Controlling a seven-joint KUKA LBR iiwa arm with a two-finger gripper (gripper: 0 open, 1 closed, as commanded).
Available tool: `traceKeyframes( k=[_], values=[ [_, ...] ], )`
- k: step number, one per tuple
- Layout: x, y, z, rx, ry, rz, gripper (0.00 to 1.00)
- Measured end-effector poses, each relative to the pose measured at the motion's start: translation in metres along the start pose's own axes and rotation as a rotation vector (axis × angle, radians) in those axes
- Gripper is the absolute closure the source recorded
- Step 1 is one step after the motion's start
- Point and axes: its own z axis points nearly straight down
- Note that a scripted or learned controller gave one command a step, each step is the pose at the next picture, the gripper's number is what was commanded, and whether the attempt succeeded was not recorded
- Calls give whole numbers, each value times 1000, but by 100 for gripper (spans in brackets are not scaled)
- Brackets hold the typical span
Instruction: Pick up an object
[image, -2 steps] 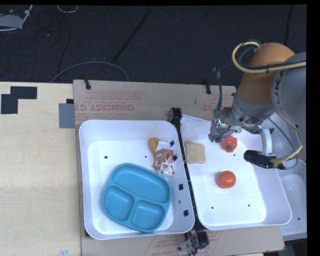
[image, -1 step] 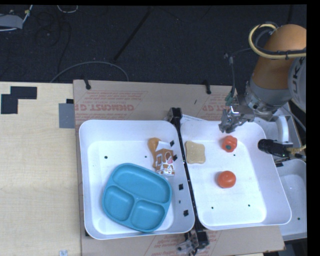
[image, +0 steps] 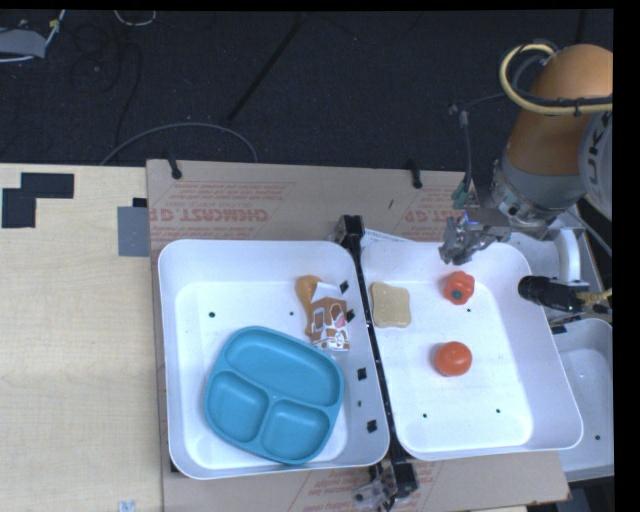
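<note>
Camera view: gripper (image: 462, 243) hangs over the right bin's (image: 560, 400) far edge, just above the upper red fruit (image: 459, 288); nothing seen between its fingers, and open or closed cannot be judged. Pick judged not yet made. The fruit is small, round, orange-red with a dark stem spot, lying near the far edge. Second tomato (image: 453, 358) sits mid-bin.

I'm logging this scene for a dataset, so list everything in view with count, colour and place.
Shallow plastic bins: 2, white, side by side on the bench.
Divided plastic plate: 1, blue, left bin, near corner.
Crumpled printed wrapper: 1, white and red, left bin by the divider.
Small brown piece: 1, brown, left bin, beside the wrapper.
Toast slice: 1, tan, right bin.
Round tomato-like toys: 2, red-orange, right bin.
Gripper: 1, grey, above the farther toy.
</note>
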Motion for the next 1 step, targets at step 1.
traceKeyframes(
  k=[1],
  values=[
    [50, -24, -4, 2, 2, -1, 100]
  ],
)
